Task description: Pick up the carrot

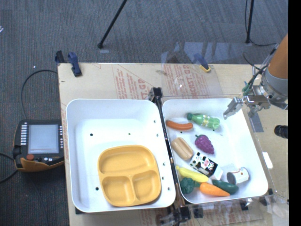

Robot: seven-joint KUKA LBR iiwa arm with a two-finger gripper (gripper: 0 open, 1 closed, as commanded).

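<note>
A robotics lab. A plywood bench stands on dark carpet, with clamps gripping its far edge. Tripod legs stand behind it, and a handheld robot controller with a cable lies on the floor to the left. Two white bins hold a yellow tray and toy food.

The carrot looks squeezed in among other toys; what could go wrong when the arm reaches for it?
The orange toy carrot lies in the right white bin's near corner, against a green cucumber-like toy and broccoli, so the fingers may catch a neighbour. The gripper hangs at the far rim and may clip the wall.
</note>
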